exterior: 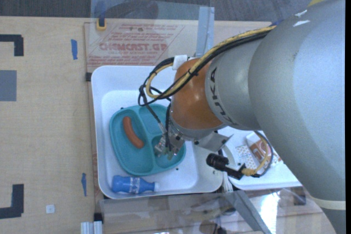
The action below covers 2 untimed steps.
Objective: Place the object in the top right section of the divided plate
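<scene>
A teal divided plate (122,146) lies in the left white bin (104,96). An orange-brown sausage (132,132) rests in the plate's left section. My gripper (163,146) hangs over the plate's right side, close to its surface, just below the orange wrist band (192,97). The arm hides much of the plate's upper right part. A blue bottle (131,185) lies on its side in the bin, just below the plate.
The right bin (274,172) holds small patterned packets (253,152), mostly hidden by the arm. A clear panel and a printed board (137,44) stand behind the left bin. Light wooden bench (44,134) stretches to the left.
</scene>
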{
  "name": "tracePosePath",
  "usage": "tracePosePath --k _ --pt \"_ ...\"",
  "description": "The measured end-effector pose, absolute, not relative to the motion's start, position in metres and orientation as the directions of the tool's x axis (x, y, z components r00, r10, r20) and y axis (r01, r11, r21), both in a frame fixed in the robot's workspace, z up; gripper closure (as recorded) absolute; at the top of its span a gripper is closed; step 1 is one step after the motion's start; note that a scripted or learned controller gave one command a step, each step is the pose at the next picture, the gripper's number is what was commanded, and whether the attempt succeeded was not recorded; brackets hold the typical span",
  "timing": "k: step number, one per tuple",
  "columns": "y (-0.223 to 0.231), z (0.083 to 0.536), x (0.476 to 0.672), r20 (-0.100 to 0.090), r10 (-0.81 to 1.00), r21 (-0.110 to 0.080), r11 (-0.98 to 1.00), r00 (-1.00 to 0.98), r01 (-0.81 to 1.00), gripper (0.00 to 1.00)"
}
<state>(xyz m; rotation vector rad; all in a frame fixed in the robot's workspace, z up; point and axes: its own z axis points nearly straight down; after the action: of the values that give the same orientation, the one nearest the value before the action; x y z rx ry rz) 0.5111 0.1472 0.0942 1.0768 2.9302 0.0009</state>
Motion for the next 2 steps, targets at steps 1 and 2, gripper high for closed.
tracePosePath --k 1,2 --pt "0.151 0.094 0.507 -0.009 0.854 0.016 0.521 -0.52 0.854 1.0" --pt "0.154 0.095 0.488 0.003 0.991 0.028 0.135 -0.135 0.991 1.0"
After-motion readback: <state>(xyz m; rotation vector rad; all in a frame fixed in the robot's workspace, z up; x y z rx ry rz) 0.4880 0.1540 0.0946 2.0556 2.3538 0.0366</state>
